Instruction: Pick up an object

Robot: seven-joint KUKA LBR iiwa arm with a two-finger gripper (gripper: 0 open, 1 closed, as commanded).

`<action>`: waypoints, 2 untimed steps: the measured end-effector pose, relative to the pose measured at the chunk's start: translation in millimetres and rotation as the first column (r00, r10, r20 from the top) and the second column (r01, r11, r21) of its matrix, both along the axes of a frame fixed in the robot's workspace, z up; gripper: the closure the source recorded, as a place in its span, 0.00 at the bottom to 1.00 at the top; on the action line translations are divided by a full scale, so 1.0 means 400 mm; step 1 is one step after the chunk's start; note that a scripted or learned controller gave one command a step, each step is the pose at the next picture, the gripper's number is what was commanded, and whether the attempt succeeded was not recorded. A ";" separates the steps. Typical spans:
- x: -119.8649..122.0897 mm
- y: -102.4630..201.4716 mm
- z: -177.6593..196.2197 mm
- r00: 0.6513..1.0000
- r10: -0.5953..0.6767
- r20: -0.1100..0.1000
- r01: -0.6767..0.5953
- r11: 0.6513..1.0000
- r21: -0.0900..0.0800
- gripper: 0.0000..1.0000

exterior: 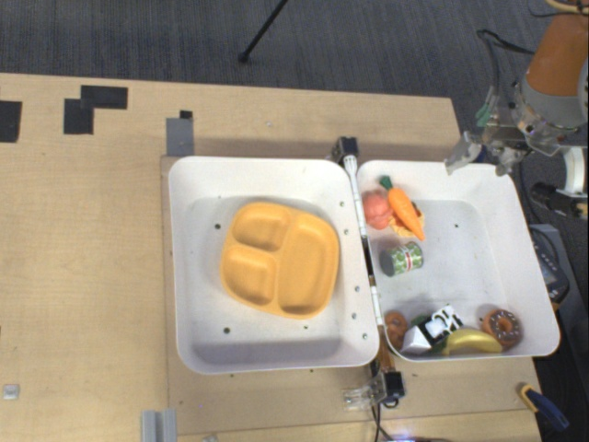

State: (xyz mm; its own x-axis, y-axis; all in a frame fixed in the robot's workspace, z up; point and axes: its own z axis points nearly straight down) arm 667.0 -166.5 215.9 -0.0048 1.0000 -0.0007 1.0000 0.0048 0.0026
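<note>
Banana (473,342) beside doughnut (503,325)

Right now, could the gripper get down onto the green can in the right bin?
Probably yes. The green can lies by itself on bare bin floor, apart from the carrot above it and the banana below. The gripper hangs over the right bin's far rim, with nothing between them.

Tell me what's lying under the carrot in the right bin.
The carrot lies partly over a pink round thing, its green top toward the bin's far wall. Whatever part of the pink thing sits beneath the carrot is covered, so I cannot tell its whole shape.
</note>
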 end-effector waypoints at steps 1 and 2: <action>0.008 0.114 -0.300 1.000 -0.020 0.003 0.020 1.000 0.000 0.00; -0.190 0.180 -0.308 1.000 -0.023 0.021 0.023 1.000 -0.005 0.00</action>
